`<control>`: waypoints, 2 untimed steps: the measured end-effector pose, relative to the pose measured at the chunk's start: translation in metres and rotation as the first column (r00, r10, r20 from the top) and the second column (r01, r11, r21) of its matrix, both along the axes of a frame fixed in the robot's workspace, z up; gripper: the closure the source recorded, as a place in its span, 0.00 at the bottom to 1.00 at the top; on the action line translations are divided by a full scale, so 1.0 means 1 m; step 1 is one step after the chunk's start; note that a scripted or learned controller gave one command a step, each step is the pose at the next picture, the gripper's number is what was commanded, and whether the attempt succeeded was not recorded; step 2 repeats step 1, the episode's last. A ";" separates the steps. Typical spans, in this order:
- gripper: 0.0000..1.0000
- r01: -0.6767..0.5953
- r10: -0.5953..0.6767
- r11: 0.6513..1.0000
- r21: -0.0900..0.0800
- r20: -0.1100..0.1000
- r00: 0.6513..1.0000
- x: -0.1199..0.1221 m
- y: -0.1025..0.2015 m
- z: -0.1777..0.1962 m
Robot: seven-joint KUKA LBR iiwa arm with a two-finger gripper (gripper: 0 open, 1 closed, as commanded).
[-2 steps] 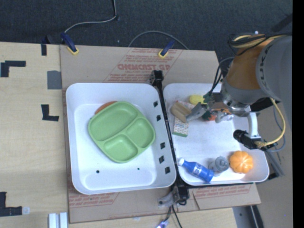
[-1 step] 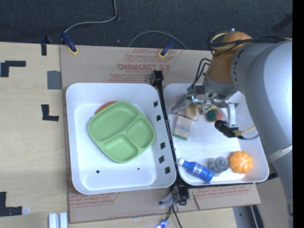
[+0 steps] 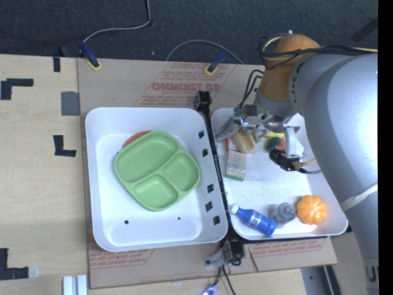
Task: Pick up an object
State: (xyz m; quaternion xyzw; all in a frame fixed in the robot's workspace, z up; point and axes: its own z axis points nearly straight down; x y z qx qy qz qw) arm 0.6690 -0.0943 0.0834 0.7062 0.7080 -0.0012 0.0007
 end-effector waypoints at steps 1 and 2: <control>1.00 -0.002 0.002 1.000 -0.001 -0.005 1.000 -0.001 0.000 0.006; 1.00 -0.002 0.002 1.000 -0.001 -0.005 1.000 -0.001 0.000 0.006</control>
